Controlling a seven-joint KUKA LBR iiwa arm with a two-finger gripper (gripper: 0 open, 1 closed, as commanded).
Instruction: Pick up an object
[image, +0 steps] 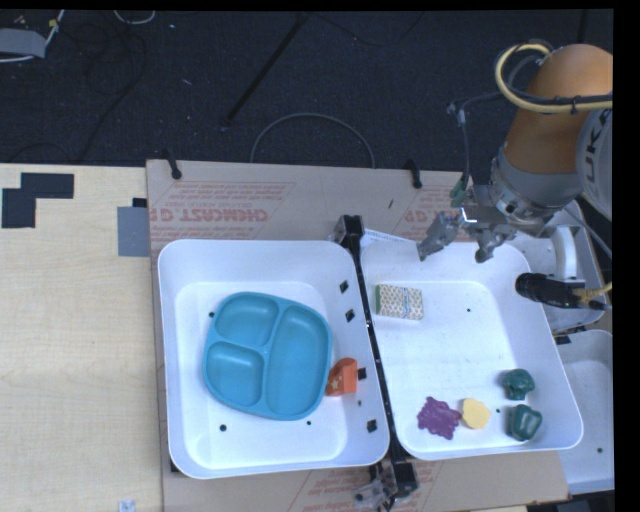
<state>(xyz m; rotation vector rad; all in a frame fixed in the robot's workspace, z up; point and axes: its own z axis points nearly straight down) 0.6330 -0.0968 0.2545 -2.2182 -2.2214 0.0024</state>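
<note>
**Pick not yet begun: claw above the right bin's far edge**

Camera view: the claw (458, 243) hangs released over the far rim of the right white bin (560, 345), its two fingers spread with nothing between them. Every candidate lies untouched: a small patterned rectangular pad (399, 301), a purple ragged-edged toy (438, 417), a round yellow piece (475, 413) and two dark green toys (518, 381) (524, 423). The left white bin (170, 350) holds a blue sectioned plastic plate (267, 354) and, just beside it, a small orange block (344, 376). Approach, grasp and lift all remain.

Red lettering on the cardboard sheet (255, 205) appears reversed; I cannot read it reliably.
</note>
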